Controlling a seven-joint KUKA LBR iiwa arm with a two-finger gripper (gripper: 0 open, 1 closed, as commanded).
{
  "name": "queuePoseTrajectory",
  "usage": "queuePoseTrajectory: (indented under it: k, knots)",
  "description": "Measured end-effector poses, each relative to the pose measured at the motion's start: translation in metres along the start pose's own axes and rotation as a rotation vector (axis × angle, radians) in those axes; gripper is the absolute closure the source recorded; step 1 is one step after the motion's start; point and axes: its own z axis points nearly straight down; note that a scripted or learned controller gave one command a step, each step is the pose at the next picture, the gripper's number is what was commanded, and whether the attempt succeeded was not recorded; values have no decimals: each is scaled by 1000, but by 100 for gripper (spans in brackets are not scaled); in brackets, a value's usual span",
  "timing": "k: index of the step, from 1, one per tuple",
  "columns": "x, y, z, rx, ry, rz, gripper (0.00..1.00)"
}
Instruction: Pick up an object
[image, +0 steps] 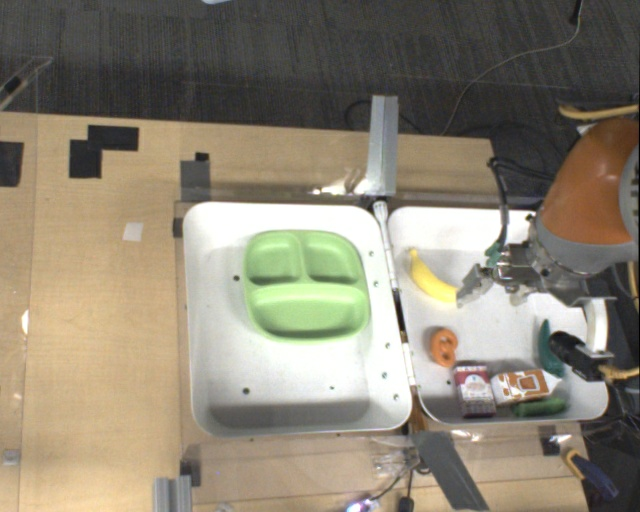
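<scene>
The gripper (478, 283) hangs over the right bin (455, 222), at the end of the grey arm (590, 215) that enters from the right edge of the camera view. Its 2 fingers (470, 287) appear pressed close together with nothing visible between them, though their tips are small and slightly blurred. The nearest object is the banana (430, 279), which lies in the upper left part of the right bin, just left of the fingertips and almost touching them in this view. Its long axis runs diagonally, from a narrow end at upper left, near the bin divider, to a blunter end at lower right, which points toward the gripper. Judged from this layout, a grasp calls for a short shift to the left and a finger line set across that diagonal. The orange fruit (444, 345) sits below the banana, farther from the tool. 2 small boxes (473, 389) and a green vegetable (540, 406) lie along the near wall. The left bin (205, 330) holds a green divided plate (303, 283).
</scene>
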Motion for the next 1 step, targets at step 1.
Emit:
queuePoseTrajectory:
  k: [1]
  knots:
    - [12, 64, 100, -14, -2, -46, 0]
